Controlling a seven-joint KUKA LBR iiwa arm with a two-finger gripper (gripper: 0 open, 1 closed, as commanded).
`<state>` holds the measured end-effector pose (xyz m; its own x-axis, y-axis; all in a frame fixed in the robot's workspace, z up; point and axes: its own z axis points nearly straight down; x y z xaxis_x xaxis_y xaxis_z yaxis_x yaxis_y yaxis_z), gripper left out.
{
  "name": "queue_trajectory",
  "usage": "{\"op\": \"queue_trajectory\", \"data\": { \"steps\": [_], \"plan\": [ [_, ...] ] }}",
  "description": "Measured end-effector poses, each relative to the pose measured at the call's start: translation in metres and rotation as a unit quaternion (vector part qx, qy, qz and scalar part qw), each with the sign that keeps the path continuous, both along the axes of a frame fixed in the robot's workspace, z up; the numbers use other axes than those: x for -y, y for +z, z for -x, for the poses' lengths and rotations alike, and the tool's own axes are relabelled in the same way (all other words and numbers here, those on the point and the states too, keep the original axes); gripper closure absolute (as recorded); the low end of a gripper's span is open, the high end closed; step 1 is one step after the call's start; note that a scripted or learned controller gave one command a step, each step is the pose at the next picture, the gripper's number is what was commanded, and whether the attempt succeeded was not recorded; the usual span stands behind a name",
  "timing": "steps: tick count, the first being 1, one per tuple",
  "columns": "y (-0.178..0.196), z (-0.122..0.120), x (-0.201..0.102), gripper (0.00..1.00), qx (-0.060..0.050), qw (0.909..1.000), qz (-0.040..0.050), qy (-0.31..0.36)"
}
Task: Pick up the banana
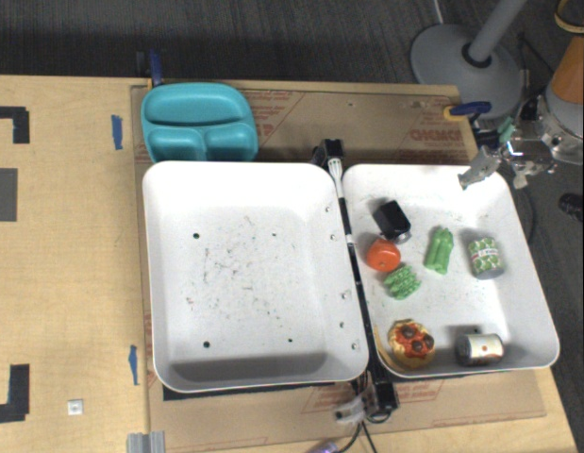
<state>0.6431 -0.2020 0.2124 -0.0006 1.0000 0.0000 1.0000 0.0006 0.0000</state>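
Red print on the cardboard (433, 130) behind the right bin (527, 300) is too blurred to read. The pincer (494, 163) hovers over that bin's far right corner; how wide it stands cannot be told. No object in the right bin can be told for a banana.

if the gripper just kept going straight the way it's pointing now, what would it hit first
Probably the right bin's white floor near its upper right corner. The gripper points down-left over that rim, no object close beneath it. Depth is hard to judge from this slanted view.
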Motion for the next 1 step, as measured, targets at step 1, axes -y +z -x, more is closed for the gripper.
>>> {"op": "queue_trajectory", "data": {
  "steps": [1],
  "plan": [
    [-0.0407,0.0308,-0.1035,0.00,-0.001,0.9997,-0.0007,-0.025]
  ]
}}
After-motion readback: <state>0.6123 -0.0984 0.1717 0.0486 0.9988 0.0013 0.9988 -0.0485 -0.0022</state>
